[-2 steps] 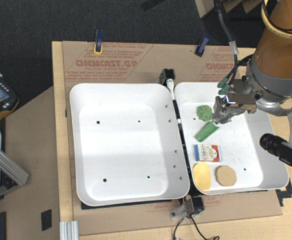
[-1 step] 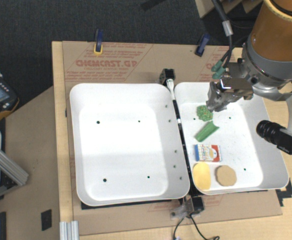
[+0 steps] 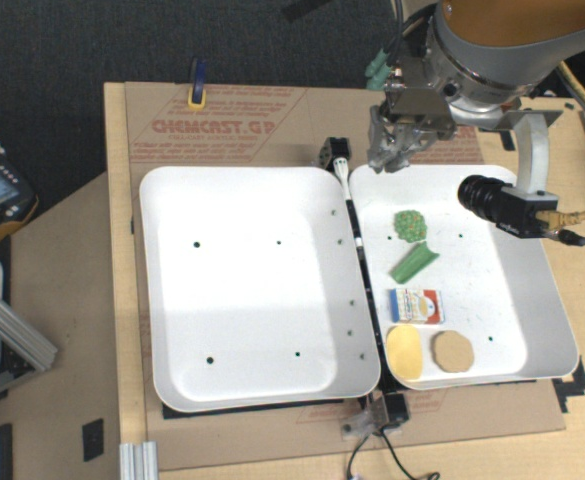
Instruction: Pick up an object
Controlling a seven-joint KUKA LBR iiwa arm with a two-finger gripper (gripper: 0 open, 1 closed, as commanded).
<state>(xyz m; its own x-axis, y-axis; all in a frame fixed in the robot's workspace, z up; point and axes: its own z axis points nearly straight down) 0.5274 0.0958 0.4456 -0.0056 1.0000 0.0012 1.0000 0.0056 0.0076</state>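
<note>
Green broccoli piece (image 3: 409, 225) lies in right bin (image 3: 532, 298), far of green wedge (image 3: 413, 263); pincer (image 3: 389, 155) hovers above far-left corner (clenched or released, cannot tell); left bin (image 3: 172, 268) beside it.

Smooth glossy white plastic bins (image 3: 172, 268)

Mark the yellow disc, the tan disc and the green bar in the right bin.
yellow disc (image 3: 404, 352): camera view, middle of its top face.
tan disc (image 3: 453, 351): camera view, centre of its top face.
green bar (image 3: 413, 263): camera view, midway along its length.
</note>
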